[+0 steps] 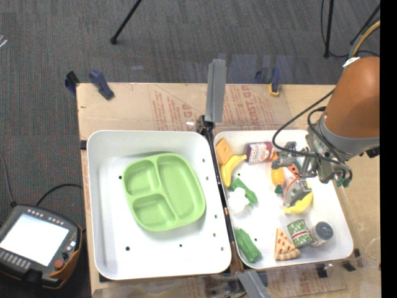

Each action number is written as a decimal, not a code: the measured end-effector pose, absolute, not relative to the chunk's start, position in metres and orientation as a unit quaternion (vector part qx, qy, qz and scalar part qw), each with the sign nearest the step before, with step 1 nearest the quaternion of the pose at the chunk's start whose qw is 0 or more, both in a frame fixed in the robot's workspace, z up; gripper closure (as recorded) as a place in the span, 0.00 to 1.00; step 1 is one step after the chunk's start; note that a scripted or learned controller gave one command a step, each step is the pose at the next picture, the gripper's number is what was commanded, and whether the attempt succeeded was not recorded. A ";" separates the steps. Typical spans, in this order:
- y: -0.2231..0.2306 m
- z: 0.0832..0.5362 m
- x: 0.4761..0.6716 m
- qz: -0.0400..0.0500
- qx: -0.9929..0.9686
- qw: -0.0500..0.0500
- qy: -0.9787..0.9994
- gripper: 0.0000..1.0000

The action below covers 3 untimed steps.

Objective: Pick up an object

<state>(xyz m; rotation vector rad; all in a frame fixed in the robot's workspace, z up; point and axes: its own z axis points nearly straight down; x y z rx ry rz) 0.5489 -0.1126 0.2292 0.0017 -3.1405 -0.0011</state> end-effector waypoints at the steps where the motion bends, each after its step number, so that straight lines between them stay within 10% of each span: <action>1: -0.131 0.087 0.584 0.000 0.003 0.000 -1.000 0.00; 2: -0.129 0.098 0.586 0.000 0.007 -0.002 -1.000 1.00; 3: -0.143 0.088 0.645 0.000 -0.191 -0.001 -0.982 1.00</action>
